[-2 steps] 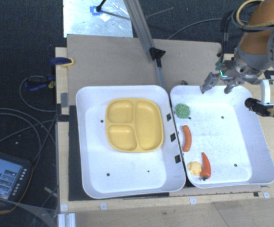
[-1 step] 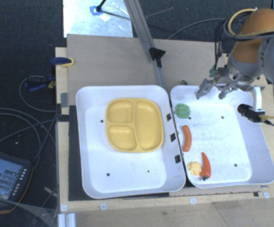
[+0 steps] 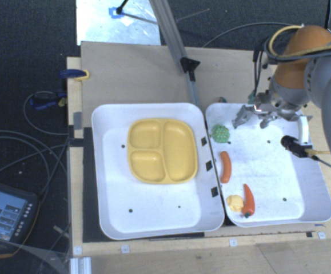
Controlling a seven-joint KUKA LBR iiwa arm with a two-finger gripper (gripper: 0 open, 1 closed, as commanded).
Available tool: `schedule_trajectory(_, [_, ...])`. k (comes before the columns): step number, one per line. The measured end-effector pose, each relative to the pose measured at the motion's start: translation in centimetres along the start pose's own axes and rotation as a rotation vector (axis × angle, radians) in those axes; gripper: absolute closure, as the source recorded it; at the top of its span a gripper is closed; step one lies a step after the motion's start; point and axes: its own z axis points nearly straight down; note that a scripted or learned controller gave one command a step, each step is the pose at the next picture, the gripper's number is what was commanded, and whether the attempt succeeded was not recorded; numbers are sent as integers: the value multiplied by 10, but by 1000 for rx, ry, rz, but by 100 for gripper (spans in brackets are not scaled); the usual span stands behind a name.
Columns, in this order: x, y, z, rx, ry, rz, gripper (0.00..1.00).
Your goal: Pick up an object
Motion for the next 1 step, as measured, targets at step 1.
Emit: schedule_trajectory(1, [0,0,28,-2,0,-1,0])
